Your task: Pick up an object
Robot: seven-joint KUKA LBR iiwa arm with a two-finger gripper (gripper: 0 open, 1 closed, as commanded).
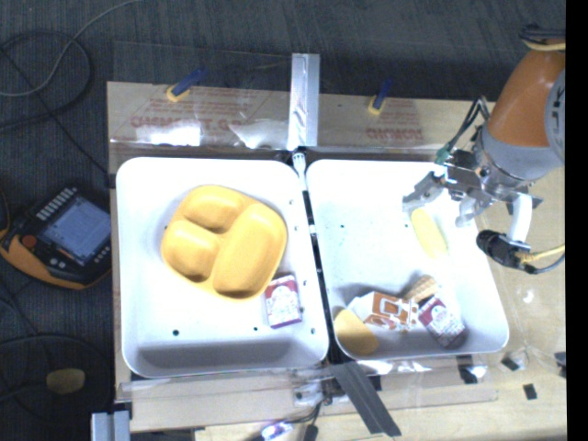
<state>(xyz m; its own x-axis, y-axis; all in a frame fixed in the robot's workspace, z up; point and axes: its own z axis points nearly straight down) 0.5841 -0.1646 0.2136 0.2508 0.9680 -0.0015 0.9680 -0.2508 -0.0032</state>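
Observation:
My gripper (442,202) hangs over the far right part of the right bin (367,237). It is open, and one finger (416,193) stands wide apart from the other. A pale yellow oblong piece (428,231) lies on the bin floor just below and between the fingers, and nothing is gripped. At the near side of the right bin lie a red-and-white packet (397,311), a second small packet (445,321), a tan waffle-like piece (423,288) and a round yellow piece (356,332).
The left bin (147,338) holds a large yellow lumpy loaf shape (223,240) and a small red-and-white packet (282,301). A ridge (313,246) divides the two bins. A handheld controller (66,235) lies off the bench to the left.

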